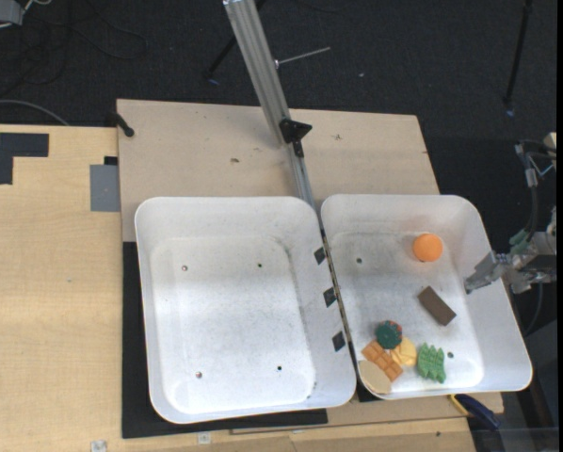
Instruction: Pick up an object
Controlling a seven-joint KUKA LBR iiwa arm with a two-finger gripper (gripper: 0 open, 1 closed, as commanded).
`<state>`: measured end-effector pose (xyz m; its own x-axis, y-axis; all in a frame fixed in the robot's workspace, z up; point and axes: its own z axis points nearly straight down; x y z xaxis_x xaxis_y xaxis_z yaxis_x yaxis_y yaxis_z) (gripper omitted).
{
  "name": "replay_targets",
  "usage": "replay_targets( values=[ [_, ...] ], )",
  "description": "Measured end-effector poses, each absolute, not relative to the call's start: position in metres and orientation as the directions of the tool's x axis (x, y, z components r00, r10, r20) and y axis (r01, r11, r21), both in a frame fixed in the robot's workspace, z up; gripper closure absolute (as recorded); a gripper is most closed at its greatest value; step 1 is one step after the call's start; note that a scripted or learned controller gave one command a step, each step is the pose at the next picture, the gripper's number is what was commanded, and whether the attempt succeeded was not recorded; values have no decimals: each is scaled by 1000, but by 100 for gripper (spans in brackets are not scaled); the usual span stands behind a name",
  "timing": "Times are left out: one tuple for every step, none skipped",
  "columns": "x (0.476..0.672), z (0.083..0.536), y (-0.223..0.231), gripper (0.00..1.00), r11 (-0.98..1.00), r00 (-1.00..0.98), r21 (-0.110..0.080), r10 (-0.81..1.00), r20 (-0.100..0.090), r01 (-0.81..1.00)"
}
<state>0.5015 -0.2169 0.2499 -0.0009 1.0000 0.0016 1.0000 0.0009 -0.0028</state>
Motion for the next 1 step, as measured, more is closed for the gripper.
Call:
replay_targets(
  values=[
    [501,250,-217,0,0,0,-2,1000,1,1000]
  ],
)
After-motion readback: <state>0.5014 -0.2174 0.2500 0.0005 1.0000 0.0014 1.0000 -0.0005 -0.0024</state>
